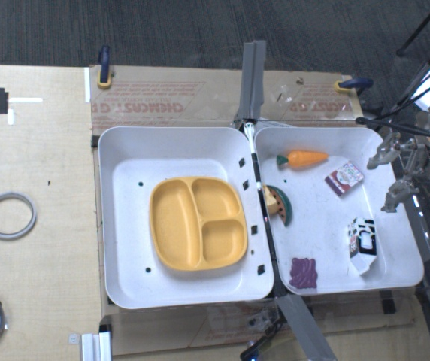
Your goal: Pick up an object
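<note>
The left white plastic bin [117, 224] holds a yellow three-compartment plate [198, 222]. The right white bin [395, 277] holds an orange toy carrot with a green top [303, 159], a small dark red and white packet [344, 178], a black and white carton [363, 243], a purple ridged piece [303, 273], and a green-edged toy slice [277, 203] against the left wall. On the tabletop [49, 277], left of the bins, lies a grey ring [7, 215].

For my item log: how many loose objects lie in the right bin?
5. A toy carrot near the back wall, a small packet to its right, a sandwich toy by the left wall, a purple cloth at the front, a black-and-white carton front right.
</note>
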### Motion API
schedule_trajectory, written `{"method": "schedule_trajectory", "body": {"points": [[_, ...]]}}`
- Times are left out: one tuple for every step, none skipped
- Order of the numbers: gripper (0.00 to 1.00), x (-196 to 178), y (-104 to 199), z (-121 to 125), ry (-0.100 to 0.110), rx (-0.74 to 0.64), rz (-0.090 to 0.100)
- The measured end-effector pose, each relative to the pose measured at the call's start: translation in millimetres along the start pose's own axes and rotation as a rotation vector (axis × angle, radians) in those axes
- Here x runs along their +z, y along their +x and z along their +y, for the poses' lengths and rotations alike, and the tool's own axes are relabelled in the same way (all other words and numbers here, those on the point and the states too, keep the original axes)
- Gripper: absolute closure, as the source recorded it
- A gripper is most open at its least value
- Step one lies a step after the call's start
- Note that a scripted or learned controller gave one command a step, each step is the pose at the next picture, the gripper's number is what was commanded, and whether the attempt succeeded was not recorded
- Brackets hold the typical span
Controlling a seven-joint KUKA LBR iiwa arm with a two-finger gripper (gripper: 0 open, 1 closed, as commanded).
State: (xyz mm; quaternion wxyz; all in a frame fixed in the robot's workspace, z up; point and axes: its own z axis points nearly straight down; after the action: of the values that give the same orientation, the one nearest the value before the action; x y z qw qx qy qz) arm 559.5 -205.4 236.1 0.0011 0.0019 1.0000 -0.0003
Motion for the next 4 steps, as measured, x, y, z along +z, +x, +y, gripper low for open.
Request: {"method": "schedule_trajectory", "body": {"points": [[0.0, 122.6, -1.7, -15.9, 0.003, 0.201, -0.016], [0.0, 141.3, -79.1, -15.7, 0.001, 0.29, -0.006], [0.0, 140.6, 17.6, 13.4, 0.0, 0.434, 0.0], [1.0, 131.2, 16.1, 14.6, 0.001, 0.43, -0.002]]}}
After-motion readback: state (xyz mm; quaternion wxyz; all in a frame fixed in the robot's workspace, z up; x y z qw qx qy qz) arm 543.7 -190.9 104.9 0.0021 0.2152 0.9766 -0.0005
